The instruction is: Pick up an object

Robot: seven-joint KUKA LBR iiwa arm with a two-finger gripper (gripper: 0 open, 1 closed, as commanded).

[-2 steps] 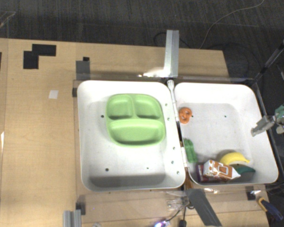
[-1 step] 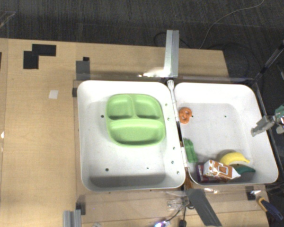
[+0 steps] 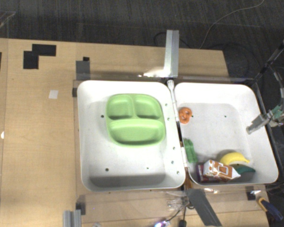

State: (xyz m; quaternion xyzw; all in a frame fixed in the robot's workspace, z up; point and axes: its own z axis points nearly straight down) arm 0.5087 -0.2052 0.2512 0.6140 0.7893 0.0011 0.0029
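You see the gripper (image 3: 255, 125) at the right bin's (image 3: 217, 96) right rim, slanting in low from the right; finger state cannot be told. Banana (image 3: 234, 158) and carton (image 3: 218, 170) lie by the near wall, well apart from it.

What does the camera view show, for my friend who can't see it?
Two white bins sit side by side on a wooden bench. The left bin holds a green divided plate; the right bin holds a small orange toy, a banana, a juice carton and a green piece.
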